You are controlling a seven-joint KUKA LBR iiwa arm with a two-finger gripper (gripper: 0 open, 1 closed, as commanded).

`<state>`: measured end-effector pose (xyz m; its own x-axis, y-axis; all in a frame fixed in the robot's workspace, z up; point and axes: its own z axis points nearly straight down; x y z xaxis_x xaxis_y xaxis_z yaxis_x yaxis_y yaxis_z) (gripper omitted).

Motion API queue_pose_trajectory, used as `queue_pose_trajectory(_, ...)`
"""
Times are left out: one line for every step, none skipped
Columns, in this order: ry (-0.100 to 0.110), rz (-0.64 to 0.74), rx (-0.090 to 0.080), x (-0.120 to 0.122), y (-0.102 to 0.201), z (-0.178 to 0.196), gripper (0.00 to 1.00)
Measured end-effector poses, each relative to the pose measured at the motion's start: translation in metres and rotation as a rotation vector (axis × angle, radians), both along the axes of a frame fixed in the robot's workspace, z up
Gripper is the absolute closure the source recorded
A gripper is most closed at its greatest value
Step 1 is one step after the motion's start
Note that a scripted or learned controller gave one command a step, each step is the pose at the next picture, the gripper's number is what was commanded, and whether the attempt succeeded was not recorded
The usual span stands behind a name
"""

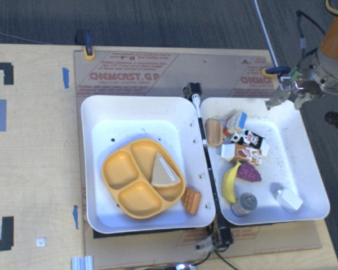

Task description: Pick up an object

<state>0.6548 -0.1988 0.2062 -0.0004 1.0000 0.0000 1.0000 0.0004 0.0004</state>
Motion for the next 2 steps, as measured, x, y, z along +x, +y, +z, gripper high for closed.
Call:
queue_pose_trajectory(0.003, 0.001, 0.002, 0.003, 0.051, -0.105, 0.00)
queue_pose_trajectory(-0.008, -0.001, -0.003, -0.042, 0.070, -0.118, 0.00)
